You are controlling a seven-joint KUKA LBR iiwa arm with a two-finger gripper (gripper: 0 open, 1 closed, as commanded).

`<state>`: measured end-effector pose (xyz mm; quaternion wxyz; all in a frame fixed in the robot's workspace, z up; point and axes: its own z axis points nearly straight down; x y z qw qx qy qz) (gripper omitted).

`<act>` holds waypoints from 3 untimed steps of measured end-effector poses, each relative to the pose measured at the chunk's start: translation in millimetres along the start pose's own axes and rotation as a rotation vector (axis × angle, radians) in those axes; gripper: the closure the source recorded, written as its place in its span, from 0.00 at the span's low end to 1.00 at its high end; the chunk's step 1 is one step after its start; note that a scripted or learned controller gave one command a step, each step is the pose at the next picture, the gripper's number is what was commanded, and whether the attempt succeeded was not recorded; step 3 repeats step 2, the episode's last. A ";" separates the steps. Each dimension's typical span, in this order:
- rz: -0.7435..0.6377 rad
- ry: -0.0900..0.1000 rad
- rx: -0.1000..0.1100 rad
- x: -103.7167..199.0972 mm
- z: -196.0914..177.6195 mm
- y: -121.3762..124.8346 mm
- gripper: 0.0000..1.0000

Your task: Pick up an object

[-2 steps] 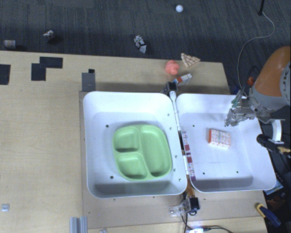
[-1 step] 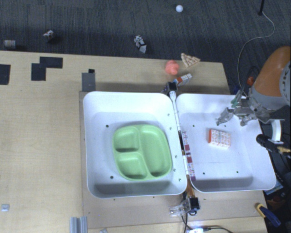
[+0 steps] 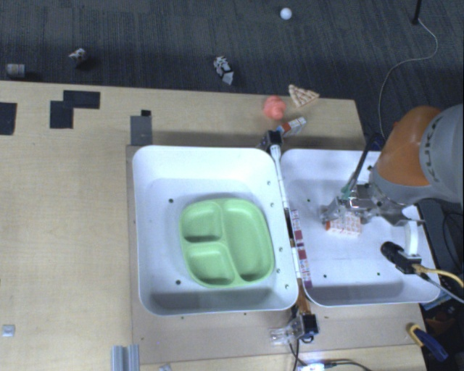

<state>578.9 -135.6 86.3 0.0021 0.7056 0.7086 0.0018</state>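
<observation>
Reaching in from the right, grey arm (image 3: 435,145) with orange band puts the claw (image 3: 349,205) over the right white bin (image 3: 362,286), about mid-bin, toward its far half. Claw is low, close to the bin floor. Cannot tell whether the claw is released or clenched; that part is too small and blurred. Nothing visibly held.

Task's thing: small white-and-red packet (image 3: 344,227), lying flat on the bin floor just on the near side of the claw, slightly to its left. Touching the claw or just apart: cannot tell.

Left of the claw, across the rims where the two bins meet, sits the left white bin (image 3: 156,181). In it is a green divided tray (image 3: 225,241), three compartments, lying flat and slightly turned.

Beyond the claw and to its left, outside the bins on the tan surface (image 3: 65,239): a small red-and-white tube (image 3: 291,127) near the bins' far corners, a pink ball (image 3: 274,107) just past it, and a pale wedge-shaped piece (image 3: 303,96) beside the ball. Further beyond, on the dark floor (image 3: 181,29), well apart from the claw, is a small white ball (image 3: 286,13).
</observation>
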 end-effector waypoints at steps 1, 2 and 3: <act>-0.002 0.000 -0.004 0.6 -10.8 1.5 1.00; -0.001 0.002 0.001 91.6 -99.2 -37.9 1.00; -0.001 0.002 0.001 91.6 -99.2 -37.9 1.00</act>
